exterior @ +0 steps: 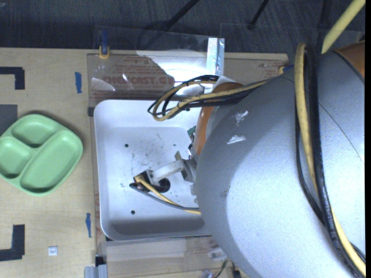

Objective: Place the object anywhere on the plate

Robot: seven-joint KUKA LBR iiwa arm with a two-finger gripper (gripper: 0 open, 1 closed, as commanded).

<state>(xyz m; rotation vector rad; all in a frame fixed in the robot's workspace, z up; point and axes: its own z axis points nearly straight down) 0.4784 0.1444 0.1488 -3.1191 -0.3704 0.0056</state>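
A light green plate (39, 153) with three compartments rests on the wooden bench at the left, outside the bins. My gripper (184, 167) is low inside the white bin (110, 126), near its right side, and the big grey arm hides most of it. A small dark green bit (190, 133) peeks out at the arm's edge just above the gripper; what it is cannot be made out. The plate holds nothing.
The bin floor carries dark specks and scuffs left of the gripper. A clear plastic wall (156, 57) stands behind the bin. Blue tape marks (78, 81) and black marks (14, 77) sit on the bench around the plate.
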